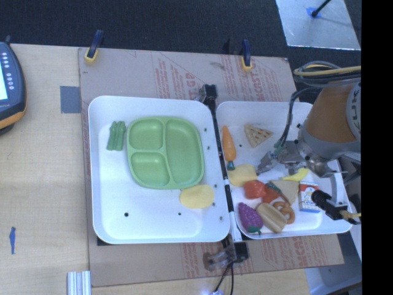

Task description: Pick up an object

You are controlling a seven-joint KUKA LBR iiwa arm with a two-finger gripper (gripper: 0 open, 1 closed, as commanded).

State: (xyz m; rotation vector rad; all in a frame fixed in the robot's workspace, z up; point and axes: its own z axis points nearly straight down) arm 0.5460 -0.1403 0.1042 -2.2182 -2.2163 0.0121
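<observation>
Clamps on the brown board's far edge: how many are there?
2. A yellow clamp with a blue handle grips the far left corner of the board, and a second clamp sits on the far edge above the right bin. Others may be hidden.

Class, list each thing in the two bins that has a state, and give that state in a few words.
green divided plate: flat in the left bin, compartments bare
green beans: lying left of the plate
yellow piece: lying just below the plate
carrot: lying in the right bin, along its left wall
gripper: low over the right bin's toy food
</observation>
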